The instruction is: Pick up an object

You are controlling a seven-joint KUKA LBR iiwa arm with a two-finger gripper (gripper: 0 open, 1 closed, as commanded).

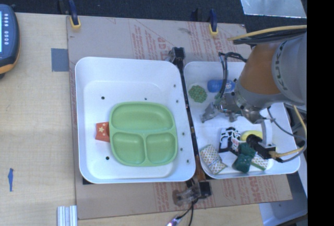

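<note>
While my gripper (pixel 213 113) hangs over the right bin (pixel 292 170), fingers apparently spread and holding nothing, I'm approaching; next I must drop toward the green ball (pixel 198 93) near its left wall.

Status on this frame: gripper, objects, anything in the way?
Gripper low in right bin, beside green ball; nothing seen between fingers. Blue object just behind it. Green divided plate and red block in left bin.
</note>
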